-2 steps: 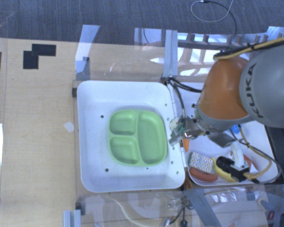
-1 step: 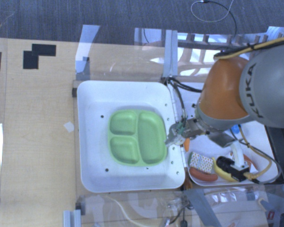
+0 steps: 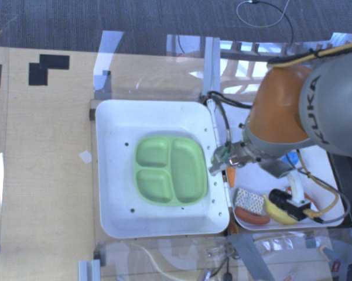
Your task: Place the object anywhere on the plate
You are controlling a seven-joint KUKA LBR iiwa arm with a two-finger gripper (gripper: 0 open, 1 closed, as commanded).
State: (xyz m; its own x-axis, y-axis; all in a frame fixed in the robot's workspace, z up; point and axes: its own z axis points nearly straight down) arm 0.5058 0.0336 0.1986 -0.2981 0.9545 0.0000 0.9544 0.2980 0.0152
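A light green plate (image 3: 171, 170) with three compartments lies in the left white bin (image 3: 114, 215), and nothing rests on it. My gripper (image 3: 221, 160) hangs at the divider between the two bins, just off the plate's right edge, under the grey and orange arm (image 3: 281, 110). A small green and orange bit shows at its tip, too small to name. In the right bin (image 3: 331, 218) lie a speckled block (image 3: 249, 201), a red sausage (image 3: 252, 218) and a yellow banana (image 3: 281, 214). The arm hides much of that bin.
A black piece (image 3: 286, 200) and a white piece (image 3: 296, 186) lie by the banana, and something blue (image 3: 291, 157) peeks from under the arm. Cables (image 3: 221, 119) run along the divider. Transparent panels and metal brackets frame the bins.
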